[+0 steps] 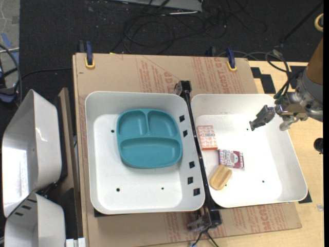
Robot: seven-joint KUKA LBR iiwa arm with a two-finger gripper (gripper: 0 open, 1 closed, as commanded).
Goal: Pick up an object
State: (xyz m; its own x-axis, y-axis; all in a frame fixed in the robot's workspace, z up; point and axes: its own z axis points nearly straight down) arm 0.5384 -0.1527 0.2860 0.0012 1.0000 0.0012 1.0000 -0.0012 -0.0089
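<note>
The gripper (pixel 271 116) hangs over the right bin (pixel 288 153) near its upper right; its fingers look spread with nothing between them. 3 things lie near that bin's left wall: a pink-and-white packet (pixel 206 137), a purple box (pixel 231 158) just below it, and a tan block (pixel 220 177) touching the box's lower corner. The left bin (pixel 97 138) holds a teal tray (pixel 149 139). Both bins sit on the surface (pixel 154 71).

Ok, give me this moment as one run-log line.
end effector: over right bin, nothing held | pink box, purple box, tan block: lying in right bin | teal tray: left bin
</note>
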